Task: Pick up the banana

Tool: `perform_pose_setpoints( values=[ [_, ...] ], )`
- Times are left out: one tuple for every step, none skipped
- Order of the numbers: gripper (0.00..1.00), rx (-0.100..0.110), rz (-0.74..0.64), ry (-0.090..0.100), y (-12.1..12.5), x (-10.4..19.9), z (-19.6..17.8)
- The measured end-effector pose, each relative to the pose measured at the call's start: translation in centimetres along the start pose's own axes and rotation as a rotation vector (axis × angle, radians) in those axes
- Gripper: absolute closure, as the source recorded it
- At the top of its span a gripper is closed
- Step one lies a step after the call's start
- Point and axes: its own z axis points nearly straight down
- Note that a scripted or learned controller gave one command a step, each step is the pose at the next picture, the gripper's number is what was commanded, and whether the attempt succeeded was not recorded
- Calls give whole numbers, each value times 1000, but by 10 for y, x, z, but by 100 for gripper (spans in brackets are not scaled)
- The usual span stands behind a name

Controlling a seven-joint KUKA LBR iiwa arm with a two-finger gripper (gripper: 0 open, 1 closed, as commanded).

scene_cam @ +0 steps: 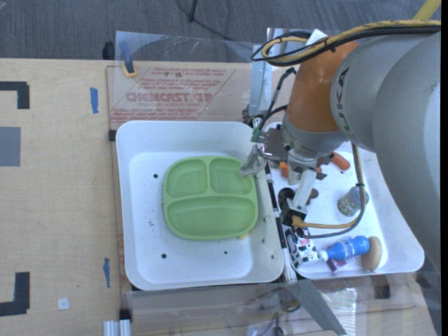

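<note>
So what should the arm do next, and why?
Probably slide a little toward the plate's near right corner. The gripper hangs over the wall between the two bins, by the green plate's far right corner. A small yellow sliver peeks out at the plate's near right edge; it may be the banana, though I cannot tell.

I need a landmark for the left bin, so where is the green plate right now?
The green plate lies flat in the left bin, toward that bin's right side, with the arm just beyond its upper right corner.
</note>
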Motion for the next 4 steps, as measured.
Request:
perform_pose_setpoints(
  values=[
    [0,1,154,-1,-22,46,-76],
    [0,-25,61,25,-90,82,77],
    [0,-30,86,20,-73,103,82],
    [0,-5,166,4,-80,44,26]
  ],
)
